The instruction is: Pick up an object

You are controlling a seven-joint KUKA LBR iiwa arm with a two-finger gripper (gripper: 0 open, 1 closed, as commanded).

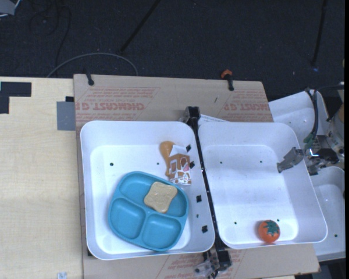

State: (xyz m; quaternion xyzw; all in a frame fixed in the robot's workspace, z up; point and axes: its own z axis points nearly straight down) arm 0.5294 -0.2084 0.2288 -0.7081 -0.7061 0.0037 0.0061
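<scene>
Hovering at the right bin's (291, 133) edge, the gripper (294, 158), whether spread or closed I could not tell, needed to drop squarely over the tomato (268, 231) lying well below it.

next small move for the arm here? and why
Probably swing the tool in from the right bin's right rim and down-frame toward the orange tomato-like toy near that bin's front edge. The tool sits high by the rim with nothing between its fingers, and that toy lies alone on bare floor, an easier target than the items crowded by the blue plate in the left bin.
</scene>
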